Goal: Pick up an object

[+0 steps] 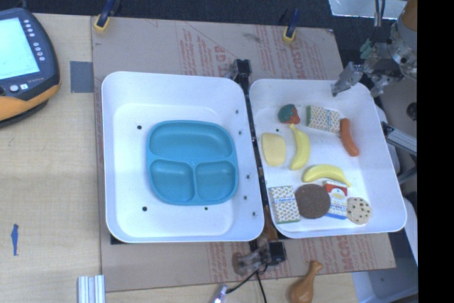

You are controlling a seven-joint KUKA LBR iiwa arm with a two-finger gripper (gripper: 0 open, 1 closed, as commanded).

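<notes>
The right white bin (383, 152) holds several toy foods: a green and red piece (288, 113), a small patterned box (323, 118), an orange sausage (348, 136), two bananas (301, 146) (326, 173), a pale yellow slice (274, 149), a second small box (283, 204), a dark brown round cookie (312, 201) and a chocolate-chip cookie (358, 210). My gripper (362, 80) hangs over the bin's far right corner, above and to the right of the patterned box. It is open, with nothing between its fingers (345, 79).
The left white bin (120, 152) bears a blue divided plate (192, 160). A teach pendant (21, 60) lies at the far left. Clamps (105, 14) (289, 23) pin the cardboard's far edge. A toy drumstick (305, 284) lies in front of the right bin.
</notes>
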